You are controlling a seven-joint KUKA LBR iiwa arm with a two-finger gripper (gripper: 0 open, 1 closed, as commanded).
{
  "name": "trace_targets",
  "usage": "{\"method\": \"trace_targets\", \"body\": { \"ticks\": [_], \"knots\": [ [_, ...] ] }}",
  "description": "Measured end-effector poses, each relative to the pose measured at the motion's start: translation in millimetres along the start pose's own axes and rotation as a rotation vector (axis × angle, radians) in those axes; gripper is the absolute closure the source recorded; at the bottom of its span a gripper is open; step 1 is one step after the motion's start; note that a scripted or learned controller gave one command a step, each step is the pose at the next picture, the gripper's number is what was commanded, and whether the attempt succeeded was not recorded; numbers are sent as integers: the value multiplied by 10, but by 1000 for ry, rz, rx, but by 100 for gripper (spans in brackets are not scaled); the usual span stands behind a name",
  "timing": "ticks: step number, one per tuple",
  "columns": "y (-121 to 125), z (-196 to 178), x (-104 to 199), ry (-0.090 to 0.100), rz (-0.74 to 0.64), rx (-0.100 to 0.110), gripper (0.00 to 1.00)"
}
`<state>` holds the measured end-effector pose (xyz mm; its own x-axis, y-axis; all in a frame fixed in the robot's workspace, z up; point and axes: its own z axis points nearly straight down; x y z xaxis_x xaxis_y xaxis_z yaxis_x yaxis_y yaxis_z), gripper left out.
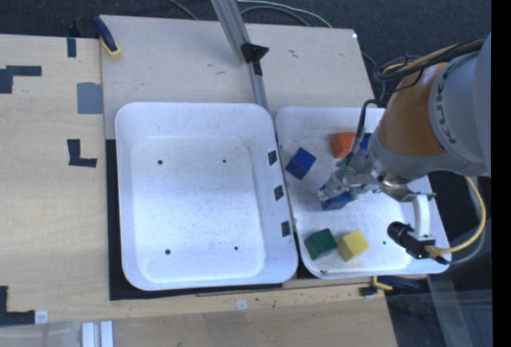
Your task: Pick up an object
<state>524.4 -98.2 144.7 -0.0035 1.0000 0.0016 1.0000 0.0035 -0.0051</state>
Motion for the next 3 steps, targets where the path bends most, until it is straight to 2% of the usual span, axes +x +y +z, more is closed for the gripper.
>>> {"method": "trace_targets", "body": {
  "ticks": [1, 2, 3],
  "knots": [
    [524, -498, 754, 1, -7, -10, 100],
    [513, -462, 1587, 2, -6, -2, 100],
    [728, -464, 1839, -1, -1, -3, 100]
  ]
}}
